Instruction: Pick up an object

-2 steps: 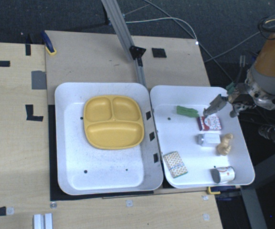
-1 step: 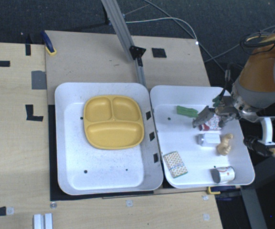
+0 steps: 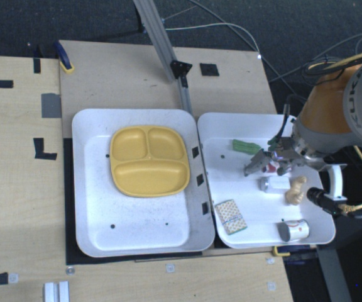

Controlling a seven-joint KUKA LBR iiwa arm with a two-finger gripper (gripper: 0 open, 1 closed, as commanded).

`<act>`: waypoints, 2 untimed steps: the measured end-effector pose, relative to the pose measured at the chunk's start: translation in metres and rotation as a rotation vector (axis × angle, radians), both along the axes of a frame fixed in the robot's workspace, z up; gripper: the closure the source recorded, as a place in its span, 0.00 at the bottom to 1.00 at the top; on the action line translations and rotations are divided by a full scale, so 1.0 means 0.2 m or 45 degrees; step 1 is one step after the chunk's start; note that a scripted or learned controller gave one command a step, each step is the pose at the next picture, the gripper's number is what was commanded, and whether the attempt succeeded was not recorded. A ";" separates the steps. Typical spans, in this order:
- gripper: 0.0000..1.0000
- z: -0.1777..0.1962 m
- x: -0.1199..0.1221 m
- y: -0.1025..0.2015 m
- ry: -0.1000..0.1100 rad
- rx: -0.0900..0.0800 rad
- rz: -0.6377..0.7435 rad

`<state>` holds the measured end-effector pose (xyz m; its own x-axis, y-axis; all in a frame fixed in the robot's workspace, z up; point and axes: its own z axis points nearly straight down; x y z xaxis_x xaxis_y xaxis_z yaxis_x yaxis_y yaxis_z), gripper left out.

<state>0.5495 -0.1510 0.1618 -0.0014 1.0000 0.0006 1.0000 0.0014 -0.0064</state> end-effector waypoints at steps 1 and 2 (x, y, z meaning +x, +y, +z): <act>0.00 -0.27 0.06 -0.01 -0.018 -0.007 0.000; 1.00 -0.20 0.06 -0.01 -0.025 -0.008 0.002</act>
<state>0.5622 -0.1529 0.1214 -0.0033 1.0000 -0.0058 0.9999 0.0033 0.0133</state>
